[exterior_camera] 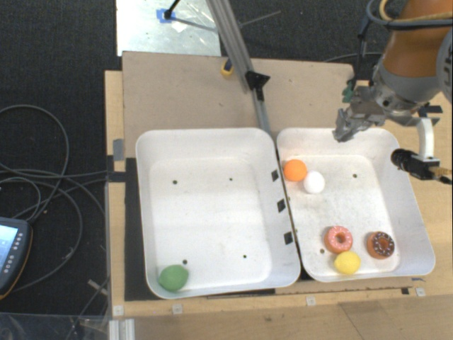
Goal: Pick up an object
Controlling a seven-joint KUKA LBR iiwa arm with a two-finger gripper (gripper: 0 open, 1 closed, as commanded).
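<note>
My gripper point(345, 134) hangs over the far rim of the right bin point(403, 190), well above it, with nothing visible between its fingers. In that bin an orange ball point(295, 170) lies at the far left with a white ball point(314, 183) touching it on the right. Near the front lie a pink frosted donut point(338, 239), a chocolate donut point(381, 245) and a yellow ball point(347, 263). A green ball point(173, 278) rests in the front left corner of the left bin point(205, 147).
A grey slanted pole point(237, 41) with a black clamp runs down to the gap between the bins. A black fitting point(410, 161) with cable juts over the right bin's right rim. Cables and a pendant lie on the floor at left.
</note>
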